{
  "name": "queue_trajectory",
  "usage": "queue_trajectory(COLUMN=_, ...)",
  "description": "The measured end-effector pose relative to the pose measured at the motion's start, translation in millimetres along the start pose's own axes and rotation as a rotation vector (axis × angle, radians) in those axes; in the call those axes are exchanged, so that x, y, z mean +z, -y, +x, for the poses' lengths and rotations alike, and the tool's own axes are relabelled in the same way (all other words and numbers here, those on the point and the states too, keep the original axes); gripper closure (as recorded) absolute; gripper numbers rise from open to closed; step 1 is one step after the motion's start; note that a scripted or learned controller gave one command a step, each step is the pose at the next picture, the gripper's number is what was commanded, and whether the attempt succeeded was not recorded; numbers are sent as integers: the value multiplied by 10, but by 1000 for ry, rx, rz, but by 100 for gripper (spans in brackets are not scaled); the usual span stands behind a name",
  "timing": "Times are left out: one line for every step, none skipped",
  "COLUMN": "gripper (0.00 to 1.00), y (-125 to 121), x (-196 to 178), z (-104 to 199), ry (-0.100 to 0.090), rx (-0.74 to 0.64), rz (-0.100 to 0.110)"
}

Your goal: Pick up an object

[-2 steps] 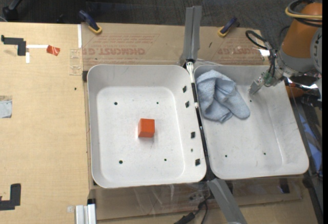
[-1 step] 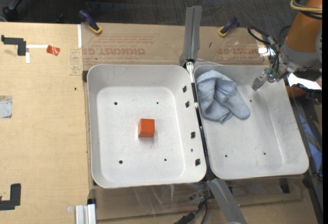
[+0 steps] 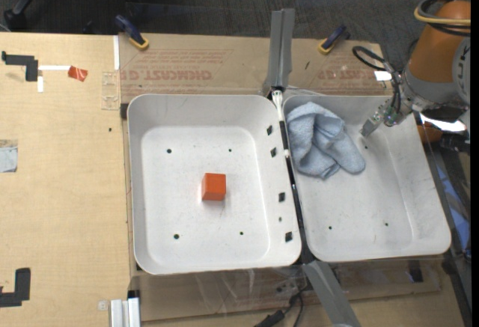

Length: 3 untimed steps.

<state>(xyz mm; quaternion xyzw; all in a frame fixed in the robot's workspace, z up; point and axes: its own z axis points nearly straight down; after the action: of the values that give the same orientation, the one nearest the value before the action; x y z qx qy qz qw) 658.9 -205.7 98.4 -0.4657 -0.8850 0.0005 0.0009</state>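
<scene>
An orange-red block (image 3: 214, 187) lies near the middle of the left bin (image 3: 150, 243). A crumpled light-blue cloth (image 3: 322, 142) lies in the far left corner of the right bin (image 3: 419, 243). My gripper (image 3: 376, 123) hangs at the far right of the right bin, a short way right of the cloth and apart from it. Its tips point down and to the left. Nothing shows between them.
A grey divider post (image 3: 281, 56) stands between the bins at the back. Cardboard (image 3: 194, 63) lies behind the bins, held by two clamps (image 3: 135, 37). A wooden board (image 3: 52, 168) covers the bench to the left. The arm's orange band (image 3: 441, 41) is at the upper right.
</scene>
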Motion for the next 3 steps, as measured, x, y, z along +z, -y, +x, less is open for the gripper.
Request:
queue_trajectory(gripper=100, y=-24, x=-108, z=31, ry=2, rx=-28, rz=-1)
queue_trajectory(gripper=100, y=-317, x=85, z=469, ry=0, rx=170, rz=0)
queue_trajectory(gripper=100, y=-112, x=92, z=161, ry=2, rx=151, rz=0)
